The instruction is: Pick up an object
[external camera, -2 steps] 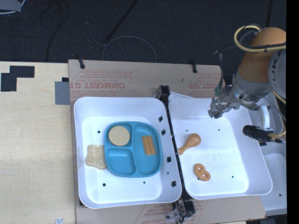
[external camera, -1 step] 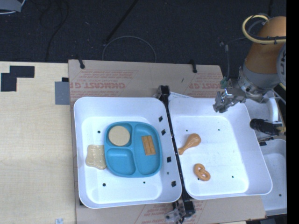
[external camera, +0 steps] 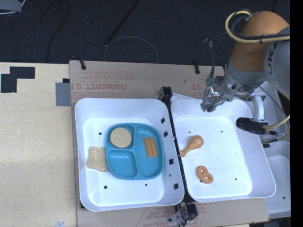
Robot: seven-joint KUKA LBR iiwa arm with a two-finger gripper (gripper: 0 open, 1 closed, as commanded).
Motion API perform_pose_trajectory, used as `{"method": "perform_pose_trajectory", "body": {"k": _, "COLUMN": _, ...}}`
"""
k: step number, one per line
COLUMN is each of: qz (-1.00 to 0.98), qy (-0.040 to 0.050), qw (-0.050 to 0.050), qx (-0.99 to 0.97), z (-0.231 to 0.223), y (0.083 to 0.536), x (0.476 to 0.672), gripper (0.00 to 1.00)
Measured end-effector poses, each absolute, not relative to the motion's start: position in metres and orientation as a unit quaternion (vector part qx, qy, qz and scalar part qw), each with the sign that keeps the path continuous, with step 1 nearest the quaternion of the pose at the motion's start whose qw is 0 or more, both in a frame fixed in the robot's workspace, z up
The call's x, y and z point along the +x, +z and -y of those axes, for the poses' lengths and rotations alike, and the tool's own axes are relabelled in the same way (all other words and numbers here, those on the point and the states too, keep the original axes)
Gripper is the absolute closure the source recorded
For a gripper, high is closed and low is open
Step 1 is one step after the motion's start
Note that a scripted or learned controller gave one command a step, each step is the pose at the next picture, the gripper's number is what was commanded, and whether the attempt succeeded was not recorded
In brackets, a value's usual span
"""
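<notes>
Camera view: tool (external camera: 209, 103) hangs over right bin's (external camera: 265, 174) upper edge, grip state indeterminable. Approach step, judged. Next: descend toward drumstick (external camera: 191, 145) or pretzel (external camera: 204, 174).

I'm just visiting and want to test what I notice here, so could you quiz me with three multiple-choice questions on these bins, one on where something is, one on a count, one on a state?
1. Where does the pretzel lie?
A. In the right bin
B. On the blue tray
C. On the bench outside the bins

2. How many food items sit in the blue tray?
A. None
B. Two
C. Four

3. What is the gripper doing?
A. Gripping the drumstick
B. Pressing on the blue tray
C. Hanging over the right bin's far edge, touching no item

Answers: 1 A, it rests on that bin's white floor near the drumstick. 2 B, a round cracker and a rectangular wafer. 3 C, the items lie apart from it.
</notes>
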State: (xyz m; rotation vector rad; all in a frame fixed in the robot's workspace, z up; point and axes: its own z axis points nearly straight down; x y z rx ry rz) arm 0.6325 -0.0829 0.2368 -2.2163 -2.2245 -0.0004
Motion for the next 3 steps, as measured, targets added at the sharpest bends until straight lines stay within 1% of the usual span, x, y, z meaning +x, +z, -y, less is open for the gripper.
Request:
{"method": "perform_pose_trajectory", "body": {"k": 1, "qz": 0.708, "qy": 0.0006, "qw": 0.001, "qx": -0.706, "z": 0.025, "y": 0.229, "x": 0.640, "gripper": 1.00}}
{"method": "perform_pose_trajectory", "body": {"k": 3, "qz": 0.709, "qy": 0.0009, "qw": 0.002, "qx": -0.706, "z": -0.072, "y": 0.238, "x": 0.629, "gripper": 1.00}}
